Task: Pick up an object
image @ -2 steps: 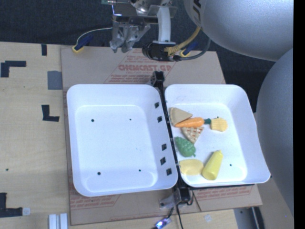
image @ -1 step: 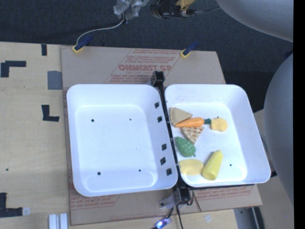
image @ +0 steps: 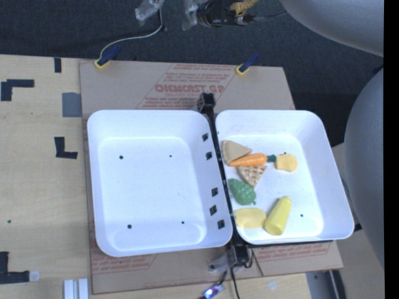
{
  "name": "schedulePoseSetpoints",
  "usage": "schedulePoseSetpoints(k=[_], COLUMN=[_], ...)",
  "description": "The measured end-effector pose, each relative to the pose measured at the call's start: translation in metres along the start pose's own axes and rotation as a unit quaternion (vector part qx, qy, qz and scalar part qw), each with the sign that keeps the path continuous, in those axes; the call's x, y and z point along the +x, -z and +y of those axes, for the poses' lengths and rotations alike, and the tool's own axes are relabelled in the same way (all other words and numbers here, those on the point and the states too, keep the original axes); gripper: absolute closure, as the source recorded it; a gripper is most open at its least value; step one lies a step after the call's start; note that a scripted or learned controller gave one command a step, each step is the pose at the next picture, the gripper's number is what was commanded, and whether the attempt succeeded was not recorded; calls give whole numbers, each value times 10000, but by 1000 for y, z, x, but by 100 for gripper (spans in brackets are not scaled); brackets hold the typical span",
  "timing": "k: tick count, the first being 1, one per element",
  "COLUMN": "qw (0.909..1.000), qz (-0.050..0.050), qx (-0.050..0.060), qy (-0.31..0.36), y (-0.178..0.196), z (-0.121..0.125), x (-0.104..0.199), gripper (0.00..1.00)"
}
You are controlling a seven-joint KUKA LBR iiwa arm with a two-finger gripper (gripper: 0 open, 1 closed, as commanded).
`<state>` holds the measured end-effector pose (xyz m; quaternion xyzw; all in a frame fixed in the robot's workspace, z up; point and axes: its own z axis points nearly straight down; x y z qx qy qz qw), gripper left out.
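We see toy foods, a carrot (image: 249, 160) among them, clustered in the right bin (image: 315, 129). Our tool (image: 168, 5) hangs above it, fingers spread, nothing between them.

glossy white plastic bins (image: 100, 126)

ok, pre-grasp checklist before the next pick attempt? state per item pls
1. Objects available in the right bin: ok; carrot, green piece, yellow cylinder and others lie there.
2. End effector clear of the bins: ok, it sits at the top of the view, above the bench.
3. End effector carrying nothing: cannot tell, too blurred.
4. Isolated target: ok, the yellow cylinder has free space on its right side.
5. Carrot graspable alone: not ok, it overlaps the tan pieces.
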<state>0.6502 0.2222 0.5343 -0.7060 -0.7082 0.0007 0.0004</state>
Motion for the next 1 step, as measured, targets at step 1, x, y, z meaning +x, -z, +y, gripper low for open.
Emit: schedulePoseSetpoints(k=[1], qw=[10000], qz=[-2], qx=[0], qy=[14], y=[10], z=[0], x=[1], gripper=[100])
